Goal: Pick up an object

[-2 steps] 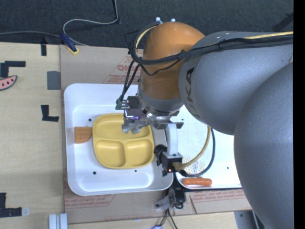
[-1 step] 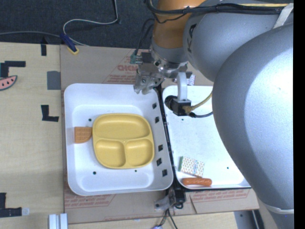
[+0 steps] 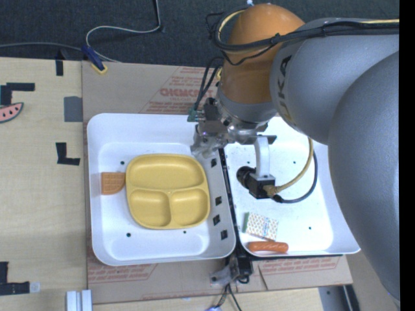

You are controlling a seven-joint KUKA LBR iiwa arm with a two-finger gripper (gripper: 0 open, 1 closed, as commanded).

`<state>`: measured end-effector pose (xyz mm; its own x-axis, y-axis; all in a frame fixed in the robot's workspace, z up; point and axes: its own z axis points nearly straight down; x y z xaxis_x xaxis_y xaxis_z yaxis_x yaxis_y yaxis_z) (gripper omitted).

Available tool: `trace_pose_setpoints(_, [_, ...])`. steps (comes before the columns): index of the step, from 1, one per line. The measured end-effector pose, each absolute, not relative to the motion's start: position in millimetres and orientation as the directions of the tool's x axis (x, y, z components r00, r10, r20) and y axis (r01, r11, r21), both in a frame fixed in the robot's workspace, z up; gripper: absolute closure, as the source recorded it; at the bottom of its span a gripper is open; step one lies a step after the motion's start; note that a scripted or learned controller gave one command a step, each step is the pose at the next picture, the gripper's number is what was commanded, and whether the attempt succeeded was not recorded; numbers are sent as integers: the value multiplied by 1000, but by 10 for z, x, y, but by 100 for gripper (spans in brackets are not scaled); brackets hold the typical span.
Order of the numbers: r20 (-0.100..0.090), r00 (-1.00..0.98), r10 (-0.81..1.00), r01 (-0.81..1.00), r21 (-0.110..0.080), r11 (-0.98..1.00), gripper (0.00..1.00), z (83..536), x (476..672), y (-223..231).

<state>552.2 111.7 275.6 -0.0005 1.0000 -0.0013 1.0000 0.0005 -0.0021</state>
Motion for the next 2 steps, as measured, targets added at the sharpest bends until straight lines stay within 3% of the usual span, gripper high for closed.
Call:
trace_pose_setpoints(1, [-1, 0, 1000, 1000, -2, 0, 100, 2577, 5214, 743])
trace_pose_setpoints(2, [-2, 0, 1000, 1000, -2, 0, 100, 2248, 6063, 640])
